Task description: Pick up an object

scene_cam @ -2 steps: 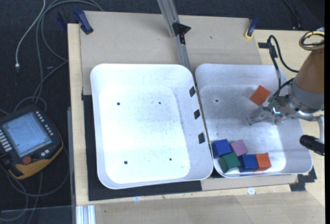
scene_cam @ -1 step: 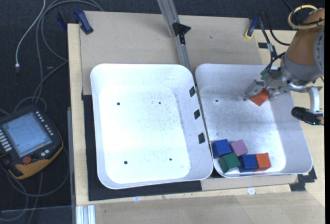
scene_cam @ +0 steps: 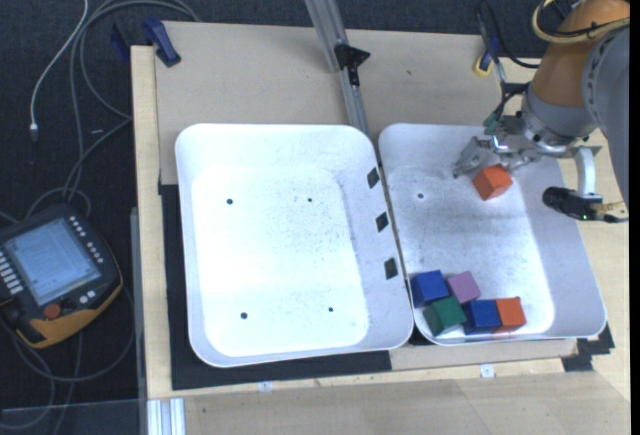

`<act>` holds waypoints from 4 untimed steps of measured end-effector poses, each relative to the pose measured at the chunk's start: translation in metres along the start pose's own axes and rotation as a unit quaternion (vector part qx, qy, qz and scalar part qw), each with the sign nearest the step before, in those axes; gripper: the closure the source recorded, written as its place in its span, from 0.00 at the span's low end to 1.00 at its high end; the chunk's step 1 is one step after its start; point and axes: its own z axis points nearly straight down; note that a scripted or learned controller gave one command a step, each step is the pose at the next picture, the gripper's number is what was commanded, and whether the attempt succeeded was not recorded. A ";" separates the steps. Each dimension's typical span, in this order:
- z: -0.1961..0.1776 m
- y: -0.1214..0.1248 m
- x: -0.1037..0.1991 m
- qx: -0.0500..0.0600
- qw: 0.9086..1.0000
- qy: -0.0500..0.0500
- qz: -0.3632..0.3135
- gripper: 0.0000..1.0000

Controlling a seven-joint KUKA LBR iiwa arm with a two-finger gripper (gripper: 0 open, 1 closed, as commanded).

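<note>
Fingers point(scene_cam: 468, 163) of the gripper point(scene_cam: 487, 161) are spreading apart over the right bin point(scene_cam: 560, 253), near its far edge, and an orange block point(scene_cam: 492, 183) is sitting just below and between them. Whether the fingers are actually pressing on the block is not something the view is settling, so it is not clear that anything is being held. The block is showing against the bin's white floor, well apart from the other pieces. The arm point(scene_cam: 572, 73) is reaching in over the bin's right rim, its orange band point(scene_cam: 596, 15) showing near the bench's far right corner. In the near right corner of the same bin, five blocks are huddling together: a blue block point(scene_cam: 428, 286), a purple block point(scene_cam: 463, 286), a green block point(scene_cam: 447, 313), a second blue block point(scene_cam: 485, 315) and a second orange block point(scene_cam: 511, 312). The left bin point(scene_cam: 200, 223) is lying alongside, its rim touching the right bin's.
</note>
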 end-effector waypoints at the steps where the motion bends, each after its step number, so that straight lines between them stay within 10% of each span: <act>1: 0.000 -0.015 0.030 0.004 1.000 0.001 0.001 0.00; 2: -0.011 -0.014 0.028 0.003 1.000 0.000 0.001 1.00; 3: -0.105 -0.008 0.113 -0.002 1.000 0.001 -0.002 1.00; 4: -0.099 0.003 0.191 0.002 1.000 0.002 -0.002 1.00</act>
